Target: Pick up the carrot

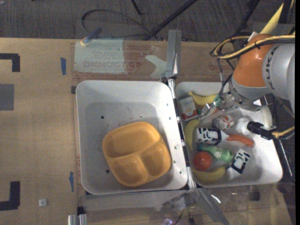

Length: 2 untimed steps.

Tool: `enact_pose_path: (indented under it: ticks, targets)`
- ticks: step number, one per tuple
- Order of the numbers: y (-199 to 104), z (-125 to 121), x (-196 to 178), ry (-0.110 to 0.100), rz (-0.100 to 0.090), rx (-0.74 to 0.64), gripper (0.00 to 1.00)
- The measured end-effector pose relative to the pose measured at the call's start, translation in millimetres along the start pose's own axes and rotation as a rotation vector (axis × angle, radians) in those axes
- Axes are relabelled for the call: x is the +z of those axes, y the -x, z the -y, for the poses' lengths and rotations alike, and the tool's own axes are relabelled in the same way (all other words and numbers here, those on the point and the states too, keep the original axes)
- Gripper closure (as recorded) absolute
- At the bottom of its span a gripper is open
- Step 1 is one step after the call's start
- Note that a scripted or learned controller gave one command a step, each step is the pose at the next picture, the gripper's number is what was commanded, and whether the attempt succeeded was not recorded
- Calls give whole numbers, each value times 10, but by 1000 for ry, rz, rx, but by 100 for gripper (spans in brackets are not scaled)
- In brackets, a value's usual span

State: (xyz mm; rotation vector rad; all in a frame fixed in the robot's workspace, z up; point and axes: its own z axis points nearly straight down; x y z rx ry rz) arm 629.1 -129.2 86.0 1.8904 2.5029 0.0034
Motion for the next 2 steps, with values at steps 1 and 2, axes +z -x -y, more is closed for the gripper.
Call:
enact_pose_path:
  ticks: [1, 2]
  targets:
    - [12, -12, -118, 6, 2, 2, 100]
    - [-523, -164, -1006, 0, -1, -8, 100]
